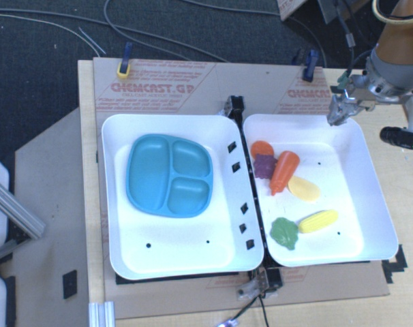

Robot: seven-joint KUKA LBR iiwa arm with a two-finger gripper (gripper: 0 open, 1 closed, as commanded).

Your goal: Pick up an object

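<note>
- At the far right corner of the right bin [370, 176], the gripper [337, 116] hangs just over the rim, w/ the grey arm [390, 67] and its orange band [399, 36] running up to the top right.
- Can't tell from here if the hand is open or closed; it's small and dark against the board. Nothing visible in it.
- Right bin holds the toy food, all grouped toward its left-centre, well apart from the gripper:
- orange carrot [283, 171] lying at a slant, leaf end toward the near side
- purple piece [264, 165] touching the carrot's left side
- small orange-red piece [262, 148] just behind the purple one
- pale yellow lemon-like piece [304, 189] just right of the carrot's lower end
- corn cob [318, 221] nearer the front, tilted
- green broccoli-like piece [284, 232] touching the corn's left end
- Left bin [118, 203] has a blue divided plate [170, 176], 3 compartments, lying flat toward the back-centre.
- Both bins sit side by side on a cardboard sheet [159, 87], held by a yellow clamp [125, 67] and a blue clamp [309, 65] at the far edge.
- Cables [159, 19] loop on the dark floor behind.
</note>
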